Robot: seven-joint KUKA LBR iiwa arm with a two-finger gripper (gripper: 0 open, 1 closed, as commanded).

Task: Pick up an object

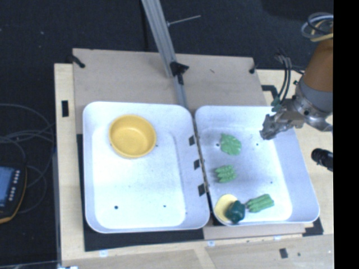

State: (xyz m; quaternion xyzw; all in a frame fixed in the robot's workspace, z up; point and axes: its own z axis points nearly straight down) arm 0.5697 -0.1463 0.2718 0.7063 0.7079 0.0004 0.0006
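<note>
Bins sit side by side on the tabletop [64,167], and we hang over the upper right part of the right bin [297,172] with the gripper [271,126] above bare white floor. Nothing is picked yet, so the step in hand, as we judge it, is choosing a target and coming down on it.

The right bin holds our candidates: a green leafy piece [230,144] nearest us, a second green piece [224,174] below it, a green pickle-shaped thing [259,203] near the bottom wall, and a small yellow cup [223,207] with a dark green lump [236,211] touching it in the bottom left corner. The left bin [101,167] has a yellow bowl [132,136], well apart from us.

To do this well, we would take the nearest leafy piece: it lies alone, clear of the walls and of its neighbours. We should centre over it, turn the wrist so the grip crosses its narrow side, and descend straight. The cup and lump look a poorer choice, being crowded into the corner.

As for the jaws, we cannot tell whether they stand apart or together; they are dark and small in this view. We see nothing between them, and they touch no object.
</note>
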